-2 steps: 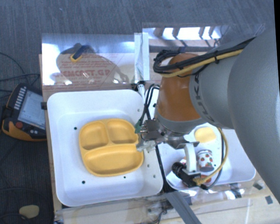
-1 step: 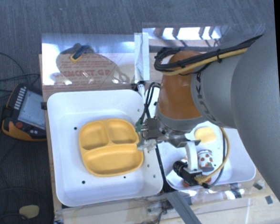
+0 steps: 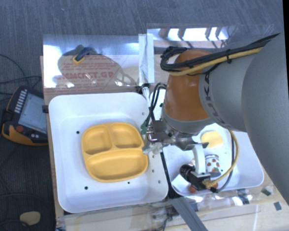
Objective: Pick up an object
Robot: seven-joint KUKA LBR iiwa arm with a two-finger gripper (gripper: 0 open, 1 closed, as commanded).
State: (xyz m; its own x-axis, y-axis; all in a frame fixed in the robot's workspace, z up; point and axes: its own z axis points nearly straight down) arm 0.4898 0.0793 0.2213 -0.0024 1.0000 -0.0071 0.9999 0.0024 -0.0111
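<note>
Yellow divided plate [image 3: 115,151] lies flat, compartments up, in the middle of the left bin [image 3: 73,191], seen from the fixed camera looking down on the table. Two smaller compartments sit along its far side and one long compartment along its near side.

The grey arm [image 3: 265,79], with its orange band [image 3: 182,95] above the wrist, reaches in from the right. Its tool [image 3: 154,141] hangs over the ridge where the two white bins meet, just beside the plate's right edge. Whether it touches the plate cannot be told. Whether the tool stands wide or narrow cannot be told either, since the wrist covers it from above.

The right bin [image 3: 249,172], largely covered by the arm, holds a pale yellow thing [image 3: 213,139] toward its far side. A white cup with dark spots [image 3: 213,162] lies nearer, and a small red-orange thing [image 3: 193,187] sits close to the near rim.

Beyond the left bin, a shiny panel shows a brown printed shape [image 3: 89,72]. On the grey carpet [image 3: 102,12] to the left rests a hand-held control unit [image 3: 28,115] with a screen and an orange edge, black cables trailing from it. A small tan thing [image 3: 29,218] lies on the carpet off the left bin's near corner.
</note>
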